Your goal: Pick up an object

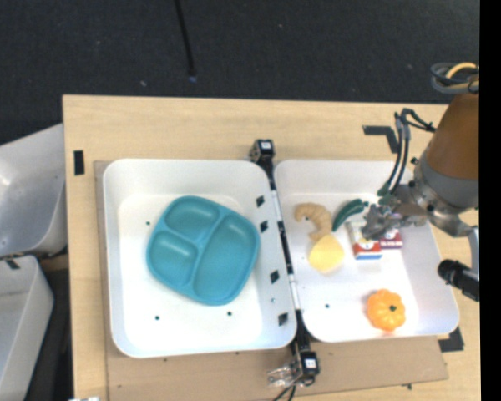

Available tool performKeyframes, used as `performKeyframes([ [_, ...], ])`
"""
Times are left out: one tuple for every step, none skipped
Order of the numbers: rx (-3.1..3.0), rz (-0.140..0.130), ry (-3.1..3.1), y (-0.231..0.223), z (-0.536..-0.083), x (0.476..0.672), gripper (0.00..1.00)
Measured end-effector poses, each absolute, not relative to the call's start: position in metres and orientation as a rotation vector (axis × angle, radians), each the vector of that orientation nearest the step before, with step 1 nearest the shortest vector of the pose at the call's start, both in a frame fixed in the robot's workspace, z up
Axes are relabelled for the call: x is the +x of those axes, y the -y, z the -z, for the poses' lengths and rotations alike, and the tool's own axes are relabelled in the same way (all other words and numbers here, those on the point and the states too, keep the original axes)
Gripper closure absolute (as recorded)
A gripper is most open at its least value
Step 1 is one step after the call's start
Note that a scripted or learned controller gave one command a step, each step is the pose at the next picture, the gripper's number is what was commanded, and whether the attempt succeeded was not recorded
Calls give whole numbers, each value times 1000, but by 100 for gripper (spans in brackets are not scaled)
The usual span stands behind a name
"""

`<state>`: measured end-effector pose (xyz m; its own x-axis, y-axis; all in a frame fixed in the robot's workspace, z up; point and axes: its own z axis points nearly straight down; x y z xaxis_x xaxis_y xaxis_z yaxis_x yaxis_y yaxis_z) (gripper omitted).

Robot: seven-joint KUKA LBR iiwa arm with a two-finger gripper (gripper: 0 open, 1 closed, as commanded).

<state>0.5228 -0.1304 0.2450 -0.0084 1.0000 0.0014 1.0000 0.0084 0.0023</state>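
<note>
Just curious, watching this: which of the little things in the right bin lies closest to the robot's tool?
The small red, white and blue box: the tool sits right at its top edge. The green pepper, yellow lemon, tan piece and orange pumpkin lie farther off.

Five small things in the right bin (417, 312). Tan, curved ginger piece (313, 215) near the upper left. Just below it a yellow lemon (326, 254), close to touching. Dark green pepper (347, 213) slanting to the right of the ginger, apart from it. Small white carton (374, 246) with red and blue marks right of the lemon, partly hidden. Orange pumpkin (386, 309) lower down, well apart from the rest.
</note>
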Motion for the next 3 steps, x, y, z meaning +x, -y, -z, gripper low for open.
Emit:
performKeyframes([
  [2215,0,-2229,81,-234,536,100],
  [2216,0,-2231,30,-229,542,100],
  [2214,-2,-2229,-13,-234,551,100],
])
